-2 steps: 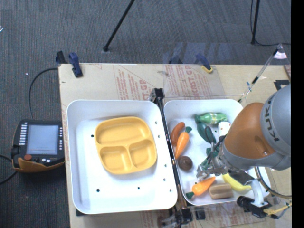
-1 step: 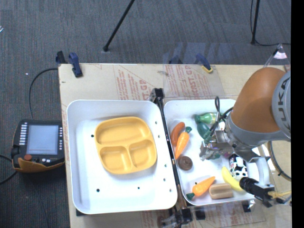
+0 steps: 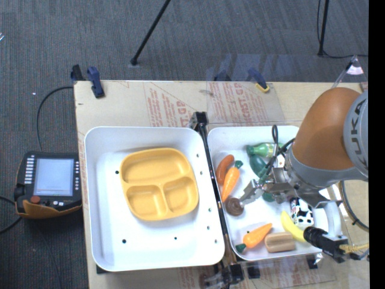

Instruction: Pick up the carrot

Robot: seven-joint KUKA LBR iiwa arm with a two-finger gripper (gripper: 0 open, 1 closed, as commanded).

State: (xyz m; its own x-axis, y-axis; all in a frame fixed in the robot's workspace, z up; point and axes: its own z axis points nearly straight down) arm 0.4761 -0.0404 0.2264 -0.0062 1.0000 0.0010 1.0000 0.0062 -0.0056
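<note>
From my station I see the tabletop [image 3: 150, 101] as a brown printed board with blue clamps [image 3: 94, 81] at its far edge; it stands on dark grey carpet, with tripod legs [image 3: 153, 26] on the floor behind and a teach pendant [image 3: 51, 182] on the floor to the left. Two white bins sit side by side; the left bin [image 3: 99, 161] holds a yellow divided plate [image 3: 159, 182]. In the right bin [image 3: 225, 136] two carrots [image 3: 228, 174] lie close together against the left wall, and another carrot [image 3: 257, 235] rests near the front edge, just beside a tan block [image 3: 280, 242]; a banana [image 3: 293, 226], a black-and-white toy [image 3: 301, 212], a green item [image 3: 263, 151] and a brown round piece [image 3: 234, 206] also lie there. The gripper [image 3: 255, 188] hangs over the bin's middle, near the paired carrots; whether its fingers are spread or pinched, I cannot tell.
</note>
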